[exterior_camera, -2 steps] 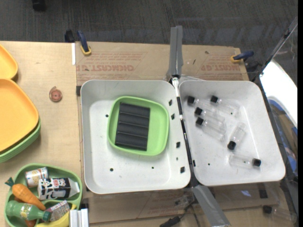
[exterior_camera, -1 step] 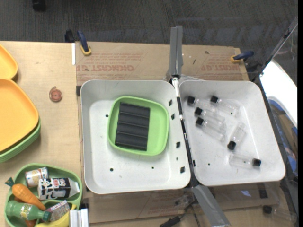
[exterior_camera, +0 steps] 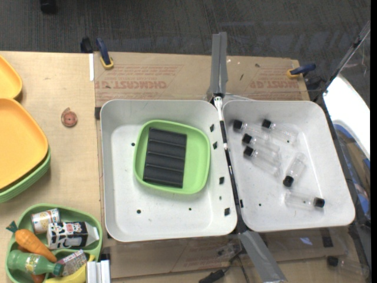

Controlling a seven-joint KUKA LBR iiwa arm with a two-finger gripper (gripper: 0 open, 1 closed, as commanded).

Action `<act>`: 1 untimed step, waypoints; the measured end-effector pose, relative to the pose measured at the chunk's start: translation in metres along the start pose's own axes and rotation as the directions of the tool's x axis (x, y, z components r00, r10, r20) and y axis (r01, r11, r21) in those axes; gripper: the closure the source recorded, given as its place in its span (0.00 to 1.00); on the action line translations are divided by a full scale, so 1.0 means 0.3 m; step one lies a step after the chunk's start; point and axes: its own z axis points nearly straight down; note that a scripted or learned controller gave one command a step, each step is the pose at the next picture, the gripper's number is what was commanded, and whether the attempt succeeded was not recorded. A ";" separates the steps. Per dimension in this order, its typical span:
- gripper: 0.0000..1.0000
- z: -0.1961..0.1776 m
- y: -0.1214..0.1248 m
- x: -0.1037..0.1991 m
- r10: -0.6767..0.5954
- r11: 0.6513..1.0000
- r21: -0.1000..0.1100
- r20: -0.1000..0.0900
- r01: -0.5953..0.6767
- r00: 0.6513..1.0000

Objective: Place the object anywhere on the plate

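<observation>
A green square plate (exterior_camera: 200, 152) lies in the left white bin (exterior_camera: 118, 175). A black ribbed rectangular block (exterior_camera: 165, 157) rests flat on the middle of that plate. In the right white bin (exterior_camera: 336, 175) lie several clear plastic vials with black caps (exterior_camera: 264, 152), scattered on their sides.
Stacked yellow and green plates (exterior_camera: 20, 143) sit at the far left of the wooden bench. A green bowl of toy food (exterior_camera: 50, 243) stands at the lower left. A small round pink thing (exterior_camera: 69, 118) lies on the bench. Clamps (exterior_camera: 105, 58) hold the cardboard behind the bins.
</observation>
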 end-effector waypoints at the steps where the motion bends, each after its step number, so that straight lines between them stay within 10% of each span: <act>1: 0.00 0.000 0.021 0.104 -0.001 1.000 0.000 0.000 0.001 1.000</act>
